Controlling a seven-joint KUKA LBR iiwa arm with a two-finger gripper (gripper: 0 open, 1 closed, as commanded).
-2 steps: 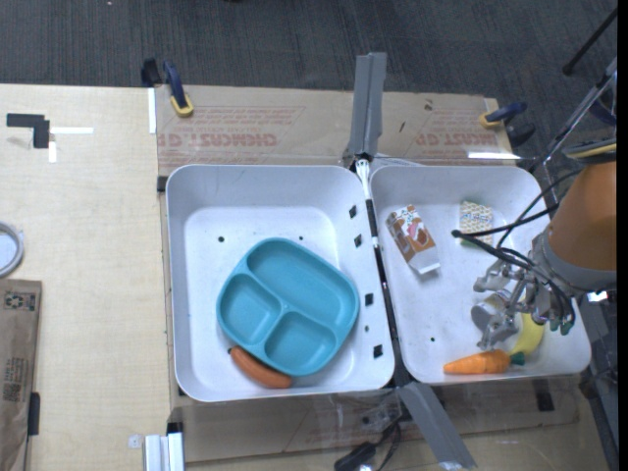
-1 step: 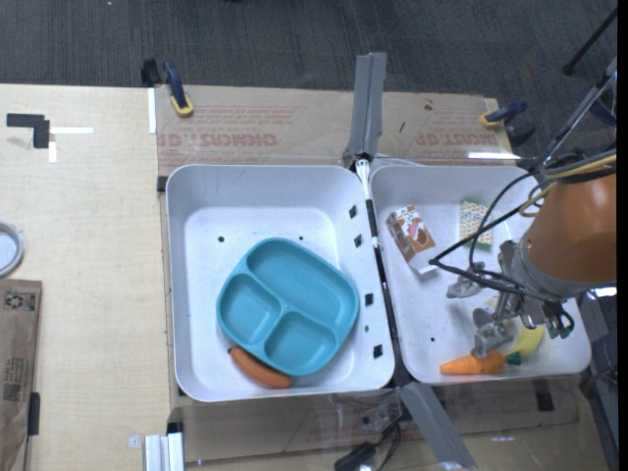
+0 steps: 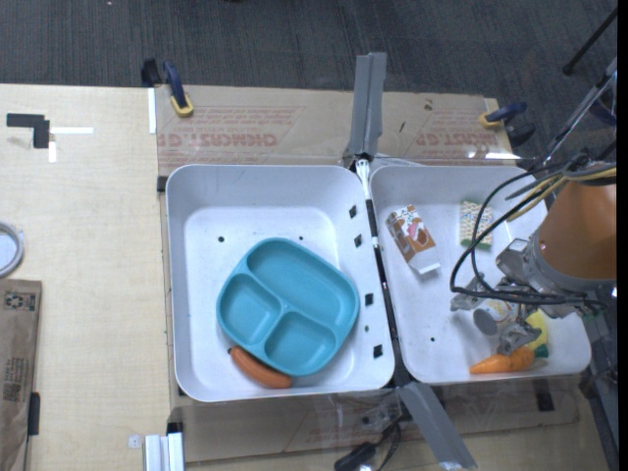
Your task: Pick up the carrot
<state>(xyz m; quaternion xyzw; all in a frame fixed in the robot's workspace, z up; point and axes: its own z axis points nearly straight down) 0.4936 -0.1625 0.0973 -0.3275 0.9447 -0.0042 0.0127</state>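
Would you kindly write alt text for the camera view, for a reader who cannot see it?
The gripper hangs just above a carrot lying near the front edge of the right bin, with a small carton farther back. The left bin holds a blue divided plate and an orange sausage tucked at its front edge.

Below me, a blue divided plate (image 3: 287, 307) is lying in the left bin (image 3: 186, 263), with a sausage (image 3: 260, 369) peeking out from under its near edge. A small carton (image 3: 412, 238) (brown-and-white, lying tilted) is resting in the right bin (image 3: 432, 346). Tape roll (image 3: 8, 251) is sitting far left.
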